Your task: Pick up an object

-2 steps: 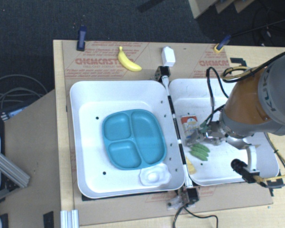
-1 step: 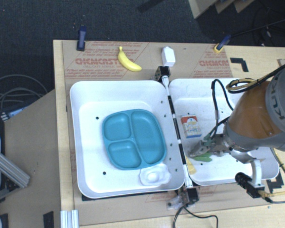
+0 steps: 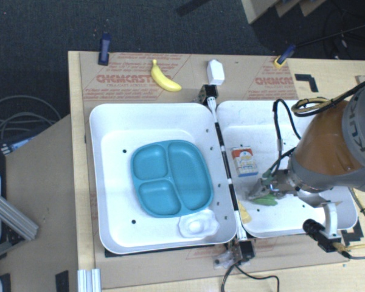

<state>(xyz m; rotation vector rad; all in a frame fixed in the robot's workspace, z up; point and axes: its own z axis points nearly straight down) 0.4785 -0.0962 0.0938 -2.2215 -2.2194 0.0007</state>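
Note:
My gripper (image 3: 260, 191) is low in the right bin (image 3: 255, 117), near its middle, with the grey and orange arm (image 3: 328, 148) coming in from the right. A small green object (image 3: 269, 201) lies on the bin floor right beside the gripper's tip; the view does not show whether it is held. A small red, white and blue box (image 3: 245, 162) lies just up and left of the gripper. In the left bin (image 3: 109, 126) a blue divided plate (image 3: 170, 178) lies flat, with a whitish clear piece (image 3: 196, 225) at its near corner.
A yellow banana (image 3: 164, 78) and a white block (image 3: 216, 72) lie on the cardboard behind the bins. A small yellow scrap (image 3: 244, 214) sits by the divider between the bins. A black cable (image 3: 283, 123) loops over the right bin's far side.

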